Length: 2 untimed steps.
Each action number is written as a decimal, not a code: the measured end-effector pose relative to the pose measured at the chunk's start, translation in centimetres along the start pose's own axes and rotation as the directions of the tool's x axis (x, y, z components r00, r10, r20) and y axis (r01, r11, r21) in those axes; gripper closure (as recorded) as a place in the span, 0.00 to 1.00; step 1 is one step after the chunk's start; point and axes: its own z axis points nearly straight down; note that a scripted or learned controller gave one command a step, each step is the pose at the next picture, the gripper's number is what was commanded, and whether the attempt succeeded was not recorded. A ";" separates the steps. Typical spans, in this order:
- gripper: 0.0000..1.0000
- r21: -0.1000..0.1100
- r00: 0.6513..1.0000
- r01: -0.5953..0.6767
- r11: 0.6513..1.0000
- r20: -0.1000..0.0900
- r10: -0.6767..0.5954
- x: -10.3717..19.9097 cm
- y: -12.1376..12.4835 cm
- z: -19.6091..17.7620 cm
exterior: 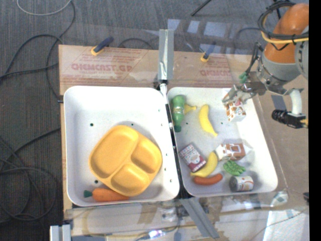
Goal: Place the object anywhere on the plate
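Observation:
A yellow divided plate [125, 159] lies in the left bin [75, 134] with nothing on it. My gripper [234, 98] hangs over the far right corner of the right bin [265, 149]. Its fingers are shut on the top of a small white and orange carton [235, 111], which tilts just under them. The carton is well to the right of the plate, across the wall between the two bins.
An orange carrot [105, 196] lies beside the plate's near edge. The right bin holds a green bottle [177, 109], a banana [206, 119], a red-and-white carton [192, 157], a second banana [208, 165], a brown carton [231, 150], a red pepper [207, 179] and a can [242, 183].

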 end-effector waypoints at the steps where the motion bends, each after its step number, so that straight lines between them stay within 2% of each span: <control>1: 1.00 0.002 0.976 -0.216 0.976 -0.003 0.216 8.1 3.3 3.2; 2: 1.00 0.005 0.977 -0.213 0.977 0.000 0.213 8.2 3.4 2.4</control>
